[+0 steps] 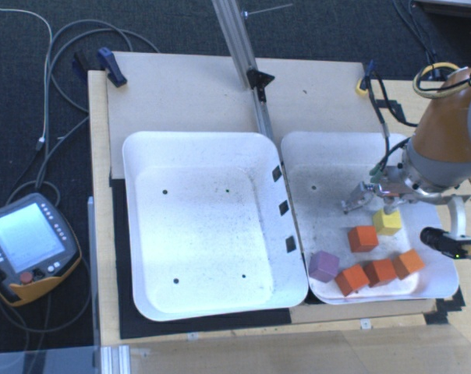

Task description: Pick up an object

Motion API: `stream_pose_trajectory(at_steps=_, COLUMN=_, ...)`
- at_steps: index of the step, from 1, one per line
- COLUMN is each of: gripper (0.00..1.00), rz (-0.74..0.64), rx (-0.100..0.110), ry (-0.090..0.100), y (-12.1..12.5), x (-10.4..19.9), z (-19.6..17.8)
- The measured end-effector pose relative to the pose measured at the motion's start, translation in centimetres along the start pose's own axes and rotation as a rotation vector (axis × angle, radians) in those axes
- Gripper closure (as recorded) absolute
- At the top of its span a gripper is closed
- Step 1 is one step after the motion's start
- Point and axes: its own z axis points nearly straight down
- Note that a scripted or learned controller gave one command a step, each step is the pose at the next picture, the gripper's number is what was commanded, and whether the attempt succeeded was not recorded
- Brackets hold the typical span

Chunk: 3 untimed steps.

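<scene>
Six blocks lie in the right bin (313, 158), and the gripper (384, 199) hangs over them, just above the yellow block (388, 223); whether its jaws are spread or pressed together I cannot tell. Nothing shows between them, so the step in hand looks like the approach. The next move would call for a straight descent onto the yellow block, clear of the orange block (362, 238) just beside it. Along the bin's near edge sit a purple block (324, 265) and three more orange ones. The left bin (142, 154) adjoins. Both rest on a pale bench (181, 92); a teach pendant (29, 244) and cables lie on dark carpet at left.
</scene>
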Motion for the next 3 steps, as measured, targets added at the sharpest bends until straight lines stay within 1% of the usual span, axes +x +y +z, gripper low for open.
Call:
stream_pose_trajectory(at_steps=1, gripper=0.00, rz=-0.011, rx=-0.018, ry=0.000, y=0.8, x=10.3, z=-6.4)
stream_pose_trajectory(at_steps=2, gripper=0.00, rz=-0.001, rx=-0.013, ry=-0.002, y=-3.0, x=9.6, z=-10.1)
stream_pose_trajectory(at_steps=3, gripper=0.00, rz=0.006, rx=-0.004, ry=-0.004, y=-4.9, x=2.5, z=-4.7)
